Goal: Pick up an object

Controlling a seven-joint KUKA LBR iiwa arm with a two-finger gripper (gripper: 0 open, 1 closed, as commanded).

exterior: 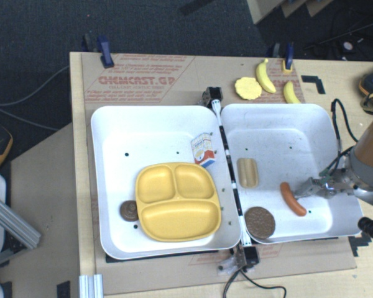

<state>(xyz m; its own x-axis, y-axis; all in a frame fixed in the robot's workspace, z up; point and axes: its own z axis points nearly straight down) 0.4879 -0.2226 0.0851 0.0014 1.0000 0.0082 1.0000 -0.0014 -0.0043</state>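
Note:
In the right bin (pixel 280 126) lie a red-orange sausage (pixel 293 199), a tan slice of bread (pixel 247 172) and a dark brown round patty (pixel 260 222). My gripper (pixel 306 190) reaches in from the right, low over that bin, with its tip just right of the sausage's upper end. I see nothing held in it. In the left bin (pixel 112 135) a yellow divided plate (pixel 177 201) takes up the front half. A small white carton (pixel 203 149) with red and blue print lies behind it, and a brown disc (pixel 129 210) sits at its left.
Behind the right bin, on the brown board, lie a yellow wavy chip (pixel 248 88) and two small bananas (pixel 265 76) (pixel 290 92). Blue clamps (pixel 104 51) (pixel 288 55) stand at the board's far edge. A black cable (pixel 336 123) loops over the right bin's rim.

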